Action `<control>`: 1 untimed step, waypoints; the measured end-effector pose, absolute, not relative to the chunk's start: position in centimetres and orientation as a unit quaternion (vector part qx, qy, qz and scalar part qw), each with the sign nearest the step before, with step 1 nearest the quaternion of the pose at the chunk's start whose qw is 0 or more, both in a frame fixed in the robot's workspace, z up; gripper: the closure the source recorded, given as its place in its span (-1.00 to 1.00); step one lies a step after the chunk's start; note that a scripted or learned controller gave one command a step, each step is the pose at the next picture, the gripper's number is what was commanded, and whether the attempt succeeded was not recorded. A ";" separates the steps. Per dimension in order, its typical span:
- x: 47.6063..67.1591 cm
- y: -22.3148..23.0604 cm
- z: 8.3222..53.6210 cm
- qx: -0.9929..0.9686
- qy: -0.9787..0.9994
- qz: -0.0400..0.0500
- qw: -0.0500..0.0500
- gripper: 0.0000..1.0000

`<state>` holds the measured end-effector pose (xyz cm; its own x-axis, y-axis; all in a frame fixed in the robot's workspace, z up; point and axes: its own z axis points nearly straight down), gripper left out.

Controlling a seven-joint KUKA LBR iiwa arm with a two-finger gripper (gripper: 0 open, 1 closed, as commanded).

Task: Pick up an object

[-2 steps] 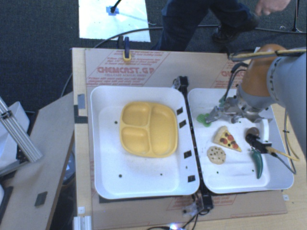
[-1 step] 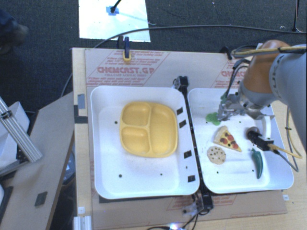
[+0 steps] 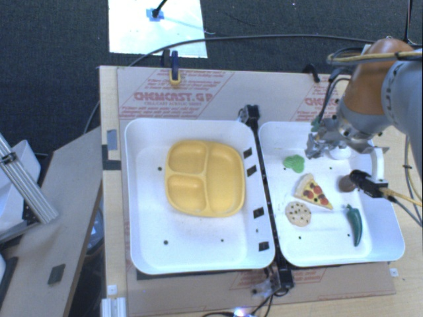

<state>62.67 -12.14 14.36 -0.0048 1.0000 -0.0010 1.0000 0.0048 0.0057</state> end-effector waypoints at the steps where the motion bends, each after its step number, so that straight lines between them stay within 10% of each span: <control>1: 62.6 -11.2 19.3 0.705 0.709 0.002 0.002 1.00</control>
